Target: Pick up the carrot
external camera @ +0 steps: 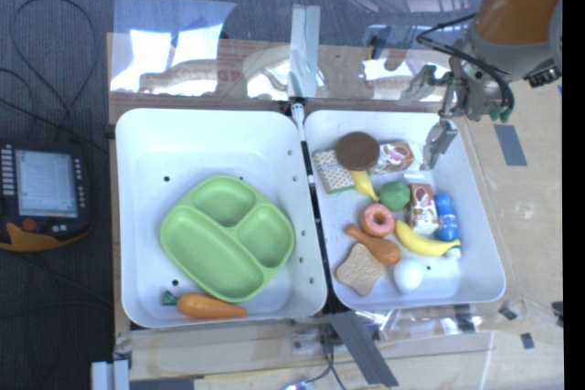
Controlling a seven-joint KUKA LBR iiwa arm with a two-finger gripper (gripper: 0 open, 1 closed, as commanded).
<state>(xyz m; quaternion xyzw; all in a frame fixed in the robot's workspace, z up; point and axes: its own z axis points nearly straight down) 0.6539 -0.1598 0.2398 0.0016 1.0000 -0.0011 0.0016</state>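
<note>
One carrot (pixel 211 307) lies in the left bin (pixel 137 137), at its near edge: orange, tapered, with a small dark green tuft at its left end, resting on its side just beside the rim of a green divided plate (pixel 228 236). The end effector (pixel 441 142) hangs at the far right corner of the right bin (pixel 483 237), well apart from the carrot. Whether it is open or closed cannot be told from this angle, and nothing is seen in its grasp. Below and left of it sit toy foods: a brown round cookie (pixel 356 150), a pink doughnut (pixel 377 219), a banana (pixel 424 241), a slice of toast (pixel 359 270) and a white egg (pixel 409 275).
</note>
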